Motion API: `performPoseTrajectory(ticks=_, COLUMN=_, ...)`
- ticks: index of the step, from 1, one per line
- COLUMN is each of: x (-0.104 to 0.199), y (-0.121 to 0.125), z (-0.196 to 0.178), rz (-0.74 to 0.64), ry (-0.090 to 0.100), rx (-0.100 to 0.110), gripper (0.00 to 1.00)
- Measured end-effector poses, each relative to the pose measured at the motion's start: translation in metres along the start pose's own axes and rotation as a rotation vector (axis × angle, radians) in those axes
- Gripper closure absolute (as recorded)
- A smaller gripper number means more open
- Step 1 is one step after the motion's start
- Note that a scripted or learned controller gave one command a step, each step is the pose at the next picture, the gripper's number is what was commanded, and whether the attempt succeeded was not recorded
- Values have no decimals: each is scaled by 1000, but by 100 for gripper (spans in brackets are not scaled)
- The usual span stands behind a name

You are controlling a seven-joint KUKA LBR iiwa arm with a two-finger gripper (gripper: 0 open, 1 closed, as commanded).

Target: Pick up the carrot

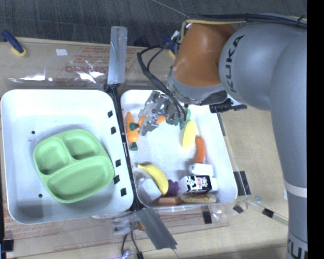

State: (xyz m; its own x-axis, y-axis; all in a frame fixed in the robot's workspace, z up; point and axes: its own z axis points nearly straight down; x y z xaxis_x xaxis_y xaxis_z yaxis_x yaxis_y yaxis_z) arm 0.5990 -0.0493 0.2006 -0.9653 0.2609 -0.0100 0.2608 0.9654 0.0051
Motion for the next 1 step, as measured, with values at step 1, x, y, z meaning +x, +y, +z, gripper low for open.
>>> performPoseTrajectory(ticks=1, x=26, y=69, z=-30, rz=253, ry=7, rx=5, gripper=100)
